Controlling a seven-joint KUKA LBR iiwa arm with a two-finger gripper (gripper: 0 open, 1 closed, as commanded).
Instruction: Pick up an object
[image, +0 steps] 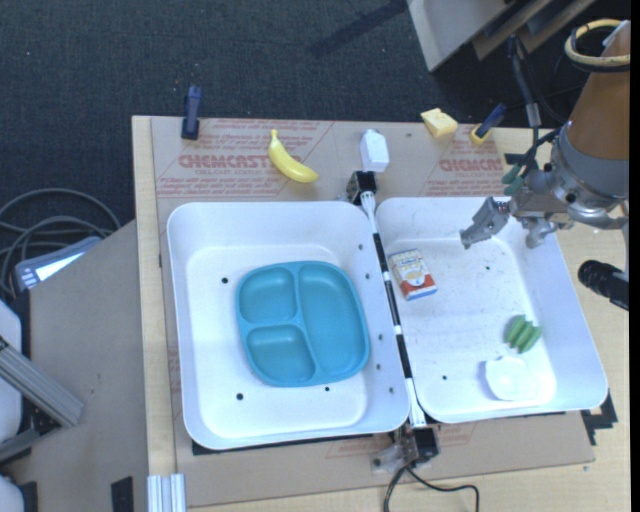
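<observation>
Where cardboard-topped bench (250, 160) meets dark carpet (100, 60), banana (290, 160) lies; gripper (510, 225) spread, holding nothing.

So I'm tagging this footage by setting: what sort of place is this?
Probably a robotics lab bench for pick-up trials: two white bins side by side on a board, toy-like items such as a banana and a blue divided plate, and loose cables on dark carpet.

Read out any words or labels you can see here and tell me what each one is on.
"CHEMCAST": red print on the brown board behind the left bin, and again behind the right bin.
Smaller red lines beneath it: too blurred to read.
Small carton in the right bin: print too small to read.
</observation>
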